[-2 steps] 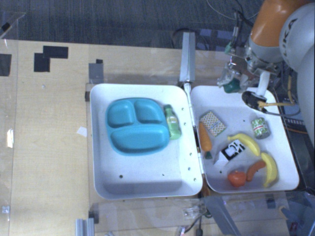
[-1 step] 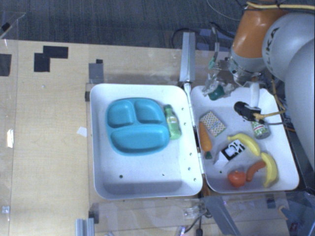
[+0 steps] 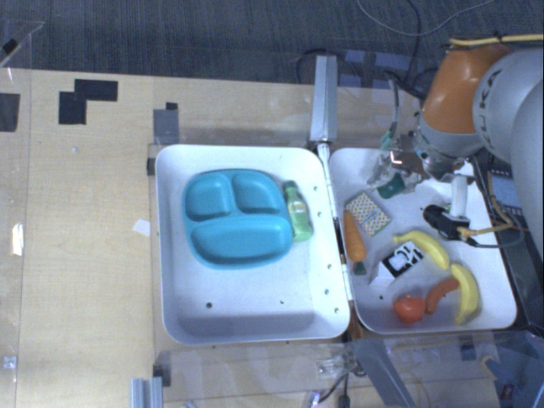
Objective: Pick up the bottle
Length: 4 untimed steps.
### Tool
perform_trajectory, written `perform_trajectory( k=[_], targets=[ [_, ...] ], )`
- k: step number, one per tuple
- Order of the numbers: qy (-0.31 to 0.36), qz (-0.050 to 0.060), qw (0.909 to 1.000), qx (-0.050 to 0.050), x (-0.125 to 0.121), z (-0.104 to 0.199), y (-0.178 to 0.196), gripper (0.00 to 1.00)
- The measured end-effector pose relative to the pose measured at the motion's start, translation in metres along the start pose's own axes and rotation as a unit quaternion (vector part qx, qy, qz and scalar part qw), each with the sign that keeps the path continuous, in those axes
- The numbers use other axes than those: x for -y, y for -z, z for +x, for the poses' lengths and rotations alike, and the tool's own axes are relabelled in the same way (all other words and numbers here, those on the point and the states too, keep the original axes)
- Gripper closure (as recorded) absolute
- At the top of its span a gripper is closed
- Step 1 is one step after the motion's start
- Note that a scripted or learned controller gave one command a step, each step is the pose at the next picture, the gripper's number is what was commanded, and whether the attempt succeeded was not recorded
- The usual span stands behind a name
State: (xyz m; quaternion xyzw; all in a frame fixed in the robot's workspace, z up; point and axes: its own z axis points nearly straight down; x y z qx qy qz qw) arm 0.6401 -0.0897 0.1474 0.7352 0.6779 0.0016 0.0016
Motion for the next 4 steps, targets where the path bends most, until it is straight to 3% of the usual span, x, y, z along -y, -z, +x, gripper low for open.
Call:
perform_trajectory(
  k=[1,2,3,4],
  targets=[
    [0.109,-0.001,0.9940,0.000,-0.008,0.071,0.039,1.00],
    [0.171,-0.001,0.9853,0.000,0.029,0.126,0.091,1.00],
    [0.182,0.001,0.9833,-0.001,0.055,0.176,0.054,1.00],
    [0.139,0.001,0.9904,-0.001,0.071,0.246,0.034,1.00]
  ],
)
